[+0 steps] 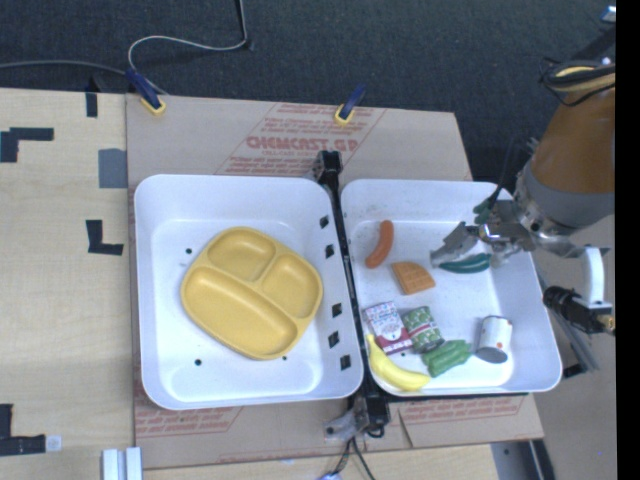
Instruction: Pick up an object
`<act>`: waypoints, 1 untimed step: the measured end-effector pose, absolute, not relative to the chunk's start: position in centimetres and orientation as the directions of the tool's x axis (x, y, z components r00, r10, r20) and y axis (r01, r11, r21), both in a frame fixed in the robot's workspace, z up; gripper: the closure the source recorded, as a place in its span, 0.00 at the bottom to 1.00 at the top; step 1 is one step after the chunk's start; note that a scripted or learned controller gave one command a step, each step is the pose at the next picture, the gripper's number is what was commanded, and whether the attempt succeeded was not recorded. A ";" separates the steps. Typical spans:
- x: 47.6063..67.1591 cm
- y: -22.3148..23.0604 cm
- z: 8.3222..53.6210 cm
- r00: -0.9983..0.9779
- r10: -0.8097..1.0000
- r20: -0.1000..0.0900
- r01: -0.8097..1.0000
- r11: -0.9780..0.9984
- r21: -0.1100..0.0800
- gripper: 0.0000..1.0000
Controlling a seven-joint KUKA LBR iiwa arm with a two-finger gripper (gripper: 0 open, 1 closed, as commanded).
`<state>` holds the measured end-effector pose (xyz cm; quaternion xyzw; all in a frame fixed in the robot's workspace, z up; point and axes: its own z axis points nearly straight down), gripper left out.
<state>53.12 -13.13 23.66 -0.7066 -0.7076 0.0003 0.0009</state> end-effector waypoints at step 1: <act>58.5 -15.2 14.7 -0.001 1.000 0.000 1.000 0.001 -0.004 0.00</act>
